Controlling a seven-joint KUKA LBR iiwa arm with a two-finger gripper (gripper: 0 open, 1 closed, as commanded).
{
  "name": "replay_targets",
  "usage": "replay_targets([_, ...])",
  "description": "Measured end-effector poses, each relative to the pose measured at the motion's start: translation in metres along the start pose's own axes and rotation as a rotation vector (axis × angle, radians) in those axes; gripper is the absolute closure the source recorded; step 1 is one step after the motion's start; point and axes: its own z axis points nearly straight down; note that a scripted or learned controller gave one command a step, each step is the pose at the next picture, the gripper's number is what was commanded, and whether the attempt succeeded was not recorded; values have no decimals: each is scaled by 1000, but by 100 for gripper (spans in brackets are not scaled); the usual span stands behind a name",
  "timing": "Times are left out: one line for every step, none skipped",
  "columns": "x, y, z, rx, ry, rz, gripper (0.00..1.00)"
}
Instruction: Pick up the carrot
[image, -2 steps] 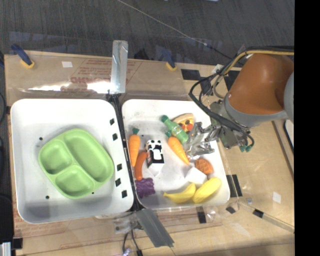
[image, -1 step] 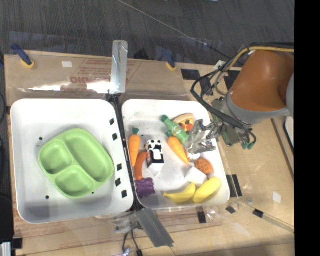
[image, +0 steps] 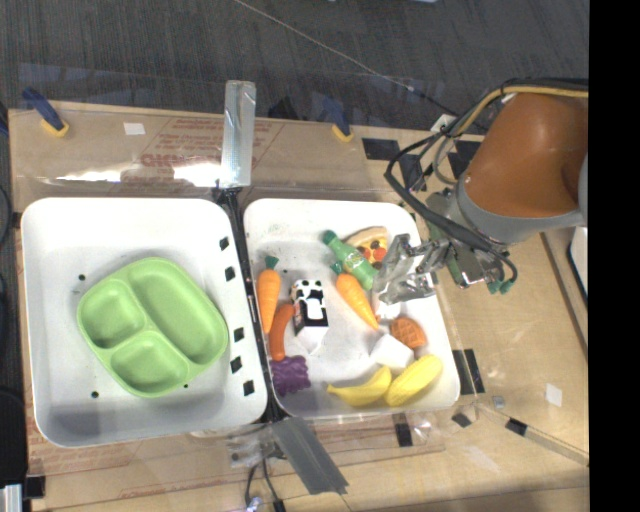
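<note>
Camera view, looking down at a slant on two white bins side by side.

Task's thing: two carrots in the right bin (image: 432, 300). Left carrot (image: 268, 296) close along the bin's left wall, long axis near vertical in the picture, thick end toward the far side, tip pointing toward the near side. Right carrot (image: 356, 299) near the bin's middle, long axis diagonal, thick end up-left, tip pointing down-right.

Edges and open room: left carrot hemmed by the dividing wall on one side; a patch of bare white floor between the two carrots toward the far wall. Right carrot well clear of the walls, with bare floor just below its tip.

Surroundings: a small red-orange piece (image: 281, 331) touching the left carrot's tip, a purple grape cluster (image: 290, 375) nearer the front wall. A black-and-white block (image: 311, 304) between the two carrots. A green bottle (image: 350, 258) just beside the right carrot's thick end, a pizza slice (image: 369, 241) behind it. An orange-red rounded item (image: 408, 332) past the right carrot's tip; a banana (image: 364, 387) and a yellow piece (image: 415, 380) along the front wall.

Gripper (image: 402, 278) above the bin's right part, just beside the right carrot, fingers spread apart with nothing between them.

Left bin (image: 40, 300): a green sectioned plate (image: 150, 325).
</note>
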Motion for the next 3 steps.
replay_targets([-2, 0, -11, 2, -3, -3, 100])
replay_targets([24, 42, 43, -7, 13, 60, 100])
replay_targets([21, -13, -25, -1, 6, -59, 100])
